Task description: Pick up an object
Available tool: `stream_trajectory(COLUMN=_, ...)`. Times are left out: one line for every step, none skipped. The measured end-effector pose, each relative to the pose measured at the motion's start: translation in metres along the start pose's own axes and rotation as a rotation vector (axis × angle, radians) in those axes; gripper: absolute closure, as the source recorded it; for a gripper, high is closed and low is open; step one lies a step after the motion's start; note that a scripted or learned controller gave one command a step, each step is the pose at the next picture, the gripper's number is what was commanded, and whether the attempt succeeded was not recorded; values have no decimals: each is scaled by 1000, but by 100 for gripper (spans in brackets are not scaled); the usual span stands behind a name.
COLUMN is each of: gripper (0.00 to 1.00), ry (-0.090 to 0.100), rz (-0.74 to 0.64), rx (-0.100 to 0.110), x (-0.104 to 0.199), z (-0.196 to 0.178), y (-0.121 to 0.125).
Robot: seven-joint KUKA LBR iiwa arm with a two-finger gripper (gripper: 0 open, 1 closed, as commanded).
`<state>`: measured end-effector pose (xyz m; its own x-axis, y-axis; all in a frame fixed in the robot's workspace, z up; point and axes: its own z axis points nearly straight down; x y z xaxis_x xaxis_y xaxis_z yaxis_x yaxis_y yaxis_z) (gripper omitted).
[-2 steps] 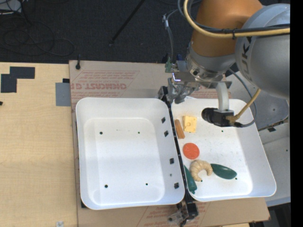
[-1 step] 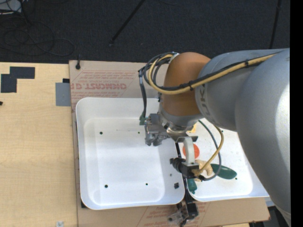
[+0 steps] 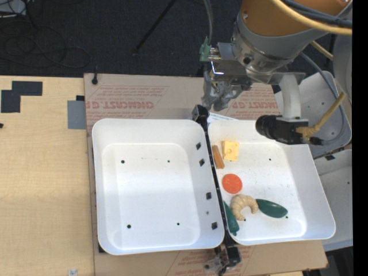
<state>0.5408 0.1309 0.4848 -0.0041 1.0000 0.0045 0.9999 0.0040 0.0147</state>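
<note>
- Nearest the camera, a croissant-shaped toy (image 3: 244, 204) lies in the right bin (image 3: 299, 171), probably light and stiff; its curved middle looks best to pinch.
- Gripper (image 3: 221, 99) hovers above the bin's far rim; its opening cannot be told.

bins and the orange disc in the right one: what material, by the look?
Bins: likely moulded plastic, smooth white, slight sheen, rounded corners. Orange disc: probably plastic or rubber, matte, uniform colour, flat round edge; the view leaves it open which.
</note>
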Motion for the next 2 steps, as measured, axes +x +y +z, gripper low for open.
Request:
stream_trajectory(gripper=100, ry=-4, rz=3, rx=11, x=-19, z=-57, y=-14)
stream_trajectory(gripper=100, ry=-8, rz=20, rx=30, x=-168, z=60, y=-70)
